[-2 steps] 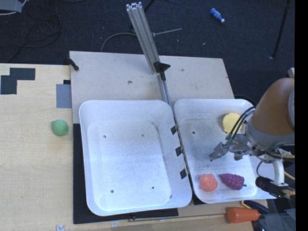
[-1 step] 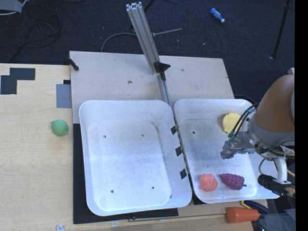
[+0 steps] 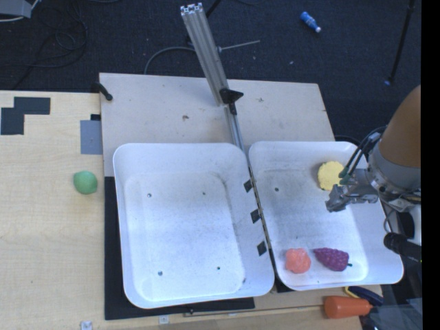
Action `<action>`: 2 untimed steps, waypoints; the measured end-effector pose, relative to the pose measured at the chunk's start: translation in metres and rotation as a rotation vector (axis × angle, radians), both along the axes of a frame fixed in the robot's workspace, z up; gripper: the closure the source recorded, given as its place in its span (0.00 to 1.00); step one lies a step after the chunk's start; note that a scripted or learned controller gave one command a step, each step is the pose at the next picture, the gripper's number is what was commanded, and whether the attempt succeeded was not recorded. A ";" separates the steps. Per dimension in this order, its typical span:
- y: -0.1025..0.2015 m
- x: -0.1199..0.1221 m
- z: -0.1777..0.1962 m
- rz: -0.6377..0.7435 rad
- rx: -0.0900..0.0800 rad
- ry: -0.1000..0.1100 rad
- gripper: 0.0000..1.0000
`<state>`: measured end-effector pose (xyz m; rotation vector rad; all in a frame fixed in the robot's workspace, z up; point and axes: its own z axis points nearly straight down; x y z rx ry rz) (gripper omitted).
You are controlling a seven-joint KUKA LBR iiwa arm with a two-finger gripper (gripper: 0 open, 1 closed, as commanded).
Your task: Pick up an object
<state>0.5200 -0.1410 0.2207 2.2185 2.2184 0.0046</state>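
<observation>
The right bin (image 3: pixel 302 160) holds three objects. A yellow lump (image 3: pixel 329 175) lies near its far right side, a salmon-pink ball (image 3: pixel 297 260) sits near the front wall, and a purple grape bunch (image 3: pixel 332 258) lies just right of the ball. My gripper (image 3: pixel 335 202) hangs over the right bin's right part, just in front of the yellow lump, at the end of the grey arm that enters from the right. Nothing shows between its tips.
The left bin (image 3: pixel 130 184) sits beside the right one, with black clips (image 3: pixel 251 215) along the shared wall. A green ball (image 3: pixel 85 182) rests on the wooden bench at left. An orange object (image 3: pixel 347 306) lies outside the right bin's front edge. A metal bar (image 3: pixel 210 53) slants at the back.
</observation>
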 end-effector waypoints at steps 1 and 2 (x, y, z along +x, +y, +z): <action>0.000 0.001 0.052 0.000 0.000 0.001 1.00; 0.042 0.001 0.050 0.003 0.002 0.006 1.00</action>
